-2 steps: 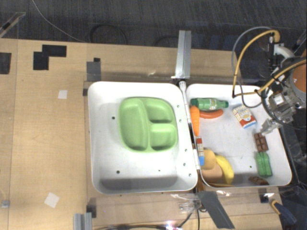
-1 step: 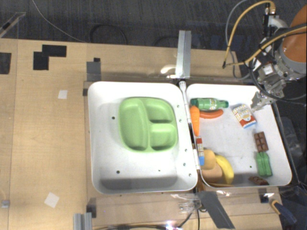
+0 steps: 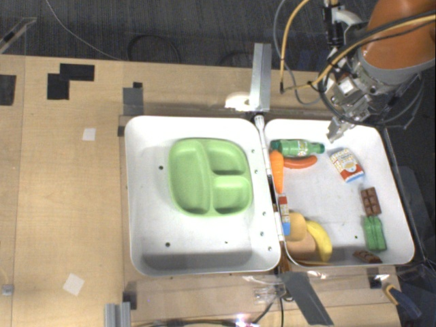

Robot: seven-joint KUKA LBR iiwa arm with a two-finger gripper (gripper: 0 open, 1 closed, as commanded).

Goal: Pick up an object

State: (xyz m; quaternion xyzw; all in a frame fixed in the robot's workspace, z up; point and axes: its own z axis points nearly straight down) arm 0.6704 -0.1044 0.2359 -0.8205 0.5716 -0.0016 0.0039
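Looking down on the desk (image 3: 61, 203), we see our claw (image 3: 337, 129) hovering at the right bin's (image 3: 392, 162) twelve o'clock rim, and we cannot tell how it is set. At five o'clock from it, apart, lies a small carton (image 3: 346, 165); a green bottle (image 3: 297, 146) lies at nine o'clock.

arm (image 3: 402, 19) chopped off by the top and right edges, gripper (image 3: 338, 129) finger gap too tiny to read, small dark thing (image 3: 368, 256) beside the banana (image 3: 320, 239) too small to identify
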